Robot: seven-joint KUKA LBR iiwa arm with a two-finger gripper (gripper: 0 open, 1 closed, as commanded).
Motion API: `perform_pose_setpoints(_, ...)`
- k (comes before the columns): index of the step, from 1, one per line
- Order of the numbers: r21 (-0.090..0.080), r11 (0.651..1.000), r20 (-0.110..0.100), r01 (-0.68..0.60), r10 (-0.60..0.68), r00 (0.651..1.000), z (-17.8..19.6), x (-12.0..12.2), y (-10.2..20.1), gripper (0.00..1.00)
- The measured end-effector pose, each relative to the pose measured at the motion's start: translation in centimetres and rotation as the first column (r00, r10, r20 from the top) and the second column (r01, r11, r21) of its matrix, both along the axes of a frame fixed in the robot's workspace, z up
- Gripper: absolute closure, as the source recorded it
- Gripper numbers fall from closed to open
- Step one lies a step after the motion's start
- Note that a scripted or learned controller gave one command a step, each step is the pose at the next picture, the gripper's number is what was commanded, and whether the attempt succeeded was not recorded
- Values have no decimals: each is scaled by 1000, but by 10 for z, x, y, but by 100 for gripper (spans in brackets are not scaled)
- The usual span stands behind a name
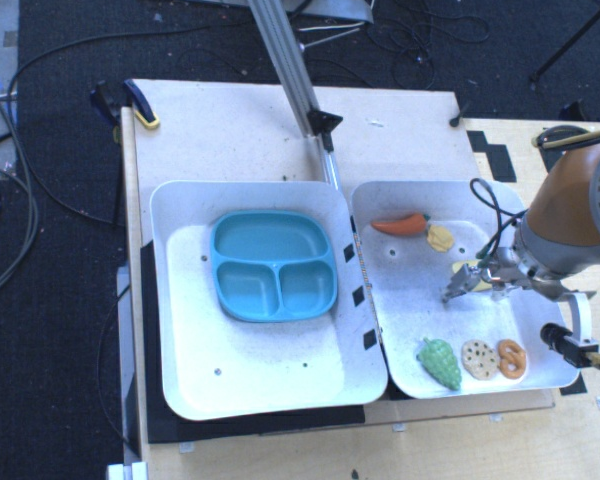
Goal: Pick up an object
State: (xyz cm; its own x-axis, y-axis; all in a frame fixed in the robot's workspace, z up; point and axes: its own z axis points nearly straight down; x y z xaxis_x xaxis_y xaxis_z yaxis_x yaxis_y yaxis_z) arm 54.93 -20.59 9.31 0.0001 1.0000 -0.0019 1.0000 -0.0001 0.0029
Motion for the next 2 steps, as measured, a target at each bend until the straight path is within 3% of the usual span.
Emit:
perform_pose_setpoints(1, -3, 1000, 5, 0, 0, 1000, 12, 1, -1, 100)
perform_pose_setpoints(2, -1, 1000, 4, -2, 2, 1000, 74, 9, -3, 100)
